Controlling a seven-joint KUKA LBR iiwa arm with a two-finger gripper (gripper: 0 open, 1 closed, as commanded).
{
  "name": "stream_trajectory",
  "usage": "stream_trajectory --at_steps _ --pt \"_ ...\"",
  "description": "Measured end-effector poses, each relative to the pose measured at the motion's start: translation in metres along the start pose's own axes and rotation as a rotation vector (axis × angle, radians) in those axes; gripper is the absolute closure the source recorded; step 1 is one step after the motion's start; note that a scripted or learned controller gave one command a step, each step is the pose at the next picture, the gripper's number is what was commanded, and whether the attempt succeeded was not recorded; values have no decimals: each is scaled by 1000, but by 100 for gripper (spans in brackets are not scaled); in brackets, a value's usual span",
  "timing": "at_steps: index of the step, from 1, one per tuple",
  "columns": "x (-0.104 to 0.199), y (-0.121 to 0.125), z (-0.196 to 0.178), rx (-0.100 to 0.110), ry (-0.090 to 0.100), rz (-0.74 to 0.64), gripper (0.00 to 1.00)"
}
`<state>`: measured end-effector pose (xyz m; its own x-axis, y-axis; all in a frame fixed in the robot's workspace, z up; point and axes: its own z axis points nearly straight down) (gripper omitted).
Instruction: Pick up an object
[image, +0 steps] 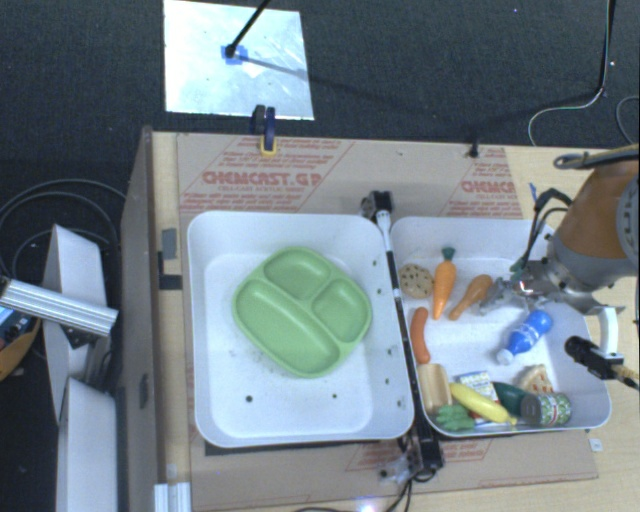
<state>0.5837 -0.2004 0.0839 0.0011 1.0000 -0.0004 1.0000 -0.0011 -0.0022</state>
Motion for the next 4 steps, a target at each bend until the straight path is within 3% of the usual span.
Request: stream_trajectory --at_steps 1,2,3,4 --pt "29 -45 0 1 3 -1 0" --pt "81 -58 -64 -7 2 -9 0" --pt "80 -19 -40 -6 0 -7 0" --pt "82 -12 2 -2 0 -6 0"
